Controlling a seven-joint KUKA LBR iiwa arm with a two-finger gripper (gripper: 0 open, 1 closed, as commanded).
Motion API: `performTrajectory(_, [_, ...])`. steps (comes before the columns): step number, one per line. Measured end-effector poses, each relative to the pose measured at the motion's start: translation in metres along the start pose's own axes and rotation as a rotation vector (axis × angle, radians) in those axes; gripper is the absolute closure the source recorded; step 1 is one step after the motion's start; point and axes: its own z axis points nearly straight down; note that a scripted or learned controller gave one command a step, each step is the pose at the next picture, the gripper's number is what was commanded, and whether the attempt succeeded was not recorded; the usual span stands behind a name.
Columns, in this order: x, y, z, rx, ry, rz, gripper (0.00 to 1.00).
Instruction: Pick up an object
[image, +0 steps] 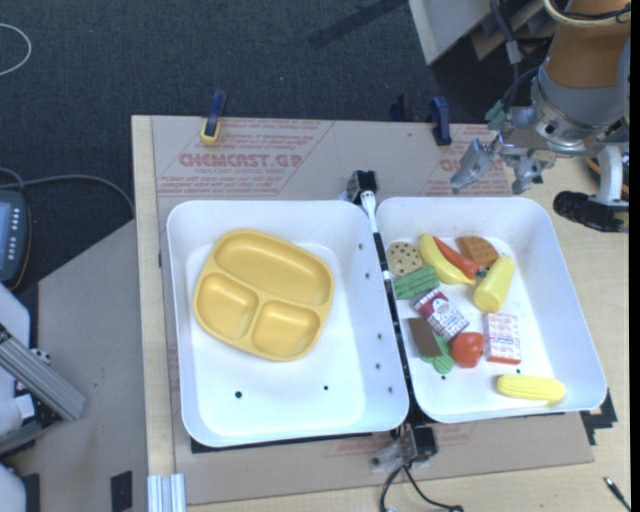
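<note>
My gripper hangs above the far edge of the right bin, its two fingers spread open with nothing between them. Below it in that bin lie a yellow banana, an orange carrot, a brown bread piece, a yellow bottle, a cookie, a green piece, a red-and-white packet, a red tomato, a white-red carton and a yellow corn cob.
The left bin holds a yellow three-compartment plate. Clamps stand at the bench's back edge, yellow and blue. A black connector sits where the bins meet at the back.
</note>
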Motion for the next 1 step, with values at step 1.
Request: performTrajectory(1, [0.0001,0.0018,-0.0076,-0.013,-0.001,-0.002,0.0])
